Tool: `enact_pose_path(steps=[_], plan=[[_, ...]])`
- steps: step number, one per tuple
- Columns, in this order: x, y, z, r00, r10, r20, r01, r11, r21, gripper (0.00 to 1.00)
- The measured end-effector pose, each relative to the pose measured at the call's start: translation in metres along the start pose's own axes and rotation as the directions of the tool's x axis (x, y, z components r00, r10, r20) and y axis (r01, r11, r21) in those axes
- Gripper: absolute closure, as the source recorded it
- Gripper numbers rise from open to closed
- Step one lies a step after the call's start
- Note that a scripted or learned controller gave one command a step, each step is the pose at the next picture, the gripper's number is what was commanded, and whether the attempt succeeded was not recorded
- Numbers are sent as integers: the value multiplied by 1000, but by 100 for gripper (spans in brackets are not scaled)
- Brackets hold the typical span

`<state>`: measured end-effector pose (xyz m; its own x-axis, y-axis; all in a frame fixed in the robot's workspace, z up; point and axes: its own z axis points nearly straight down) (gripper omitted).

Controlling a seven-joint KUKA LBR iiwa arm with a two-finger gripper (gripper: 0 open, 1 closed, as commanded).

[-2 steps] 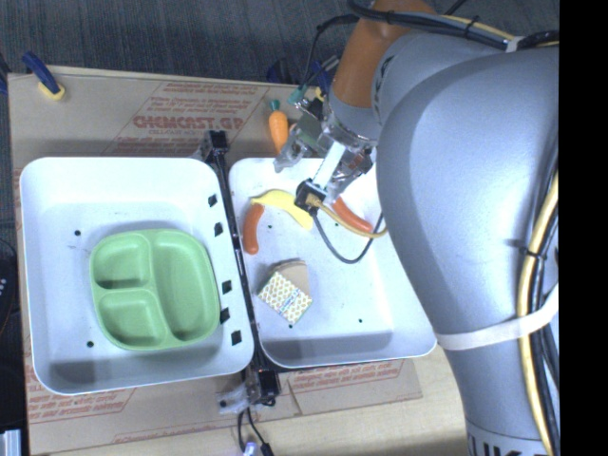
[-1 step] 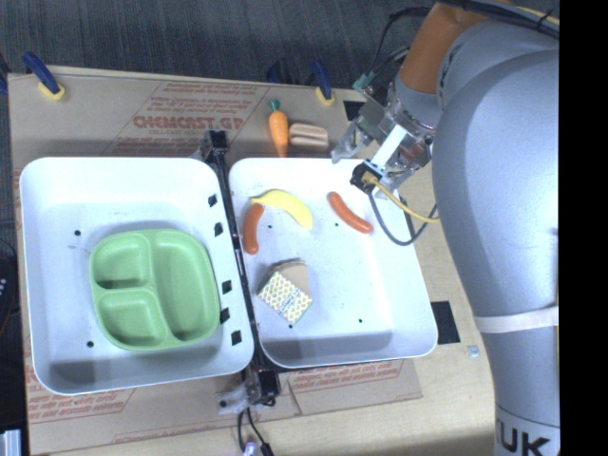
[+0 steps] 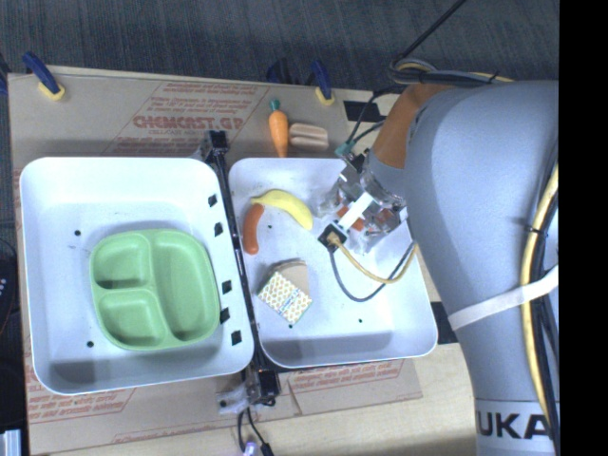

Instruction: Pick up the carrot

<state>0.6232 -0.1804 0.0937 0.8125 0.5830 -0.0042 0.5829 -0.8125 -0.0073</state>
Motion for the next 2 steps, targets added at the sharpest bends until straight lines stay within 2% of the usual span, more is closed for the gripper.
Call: enact_pose_path(steps=[1,2], plan=[[2,-1,-11,1000,-8,0,8,1000,3,100],[-35,12,-155,999,-42,-3,42,999,-5,100]])
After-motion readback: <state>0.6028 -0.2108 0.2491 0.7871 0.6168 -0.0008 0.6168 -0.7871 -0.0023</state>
